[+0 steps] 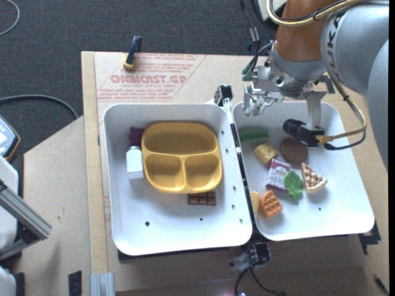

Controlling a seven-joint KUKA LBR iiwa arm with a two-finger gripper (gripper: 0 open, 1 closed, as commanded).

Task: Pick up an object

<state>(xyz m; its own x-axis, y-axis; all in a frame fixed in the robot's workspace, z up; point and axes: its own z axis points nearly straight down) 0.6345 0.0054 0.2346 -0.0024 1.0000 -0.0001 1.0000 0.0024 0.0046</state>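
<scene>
End effector (254, 103) hovers just above the green piece (253, 135).

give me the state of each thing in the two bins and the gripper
gripper: above the right bin's back edge, nothing between its fingers
yellow divided tray: flat, compartments bare
white bottle: lying against the tray's left side
chocolate bar: flat, by the tray
waffle piece: flat, right bin
purple carton: lying down

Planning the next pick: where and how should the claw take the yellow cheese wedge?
Grip the cheese wedge across its two flat sides, coming straight down. It lies flat and apart from the green stick and purple box, so there looks to be room for fingers.
</scene>
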